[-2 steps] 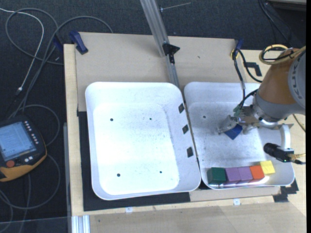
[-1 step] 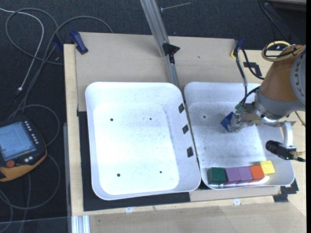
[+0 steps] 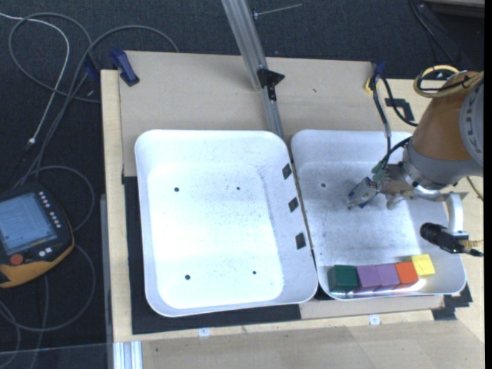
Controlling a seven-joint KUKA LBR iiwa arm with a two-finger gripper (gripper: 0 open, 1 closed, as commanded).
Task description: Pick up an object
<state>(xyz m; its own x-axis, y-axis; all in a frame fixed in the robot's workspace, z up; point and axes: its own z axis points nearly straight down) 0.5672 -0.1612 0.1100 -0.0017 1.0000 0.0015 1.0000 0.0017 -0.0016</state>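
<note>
The claw (image 3: pixel 369 193) hangs over the right bin (image 3: pixel 338 229), spread and holding nothing, well away from the blocks (image 3: pixel 382 274) lined up along that bin's near wall.

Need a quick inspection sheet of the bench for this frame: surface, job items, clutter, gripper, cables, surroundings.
Surface: wooden bench bearing the left bin and the right bin side by side.
Job's things: four blocks in a row along the right bin's near edge: green block, purple block, orange block, yellow block.
Clutter: nothing seen in the left bin.
Gripper: gripper low over the right bin's middle, apart from the blocks; finger state unclear.
Cables: black cables at the arm; loose cables on the floor at left.
Surroundings: handheld pendant on dark carpet; aluminium post behind the bins.
</note>
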